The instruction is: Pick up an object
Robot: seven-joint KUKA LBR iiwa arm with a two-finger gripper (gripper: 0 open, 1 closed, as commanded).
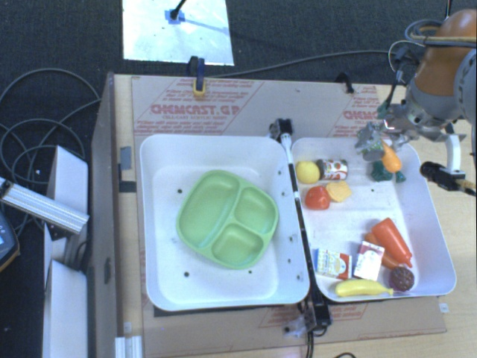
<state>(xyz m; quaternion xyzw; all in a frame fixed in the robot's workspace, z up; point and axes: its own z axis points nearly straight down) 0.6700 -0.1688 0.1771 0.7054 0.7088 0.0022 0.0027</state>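
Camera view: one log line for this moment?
gripper over right bin far corner | small orange-and-green toy at fingertips, grasp unconfirmed | green plate in left bin

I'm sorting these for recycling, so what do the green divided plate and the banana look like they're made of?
Green divided plate: probably molded plastic, a uniform pale green with a soft matte sheen and rounded compartment ridges. Banana: likely a plastic toy, evenly yellow, smooth and slightly glossy, though it's small here, so that's a guess.
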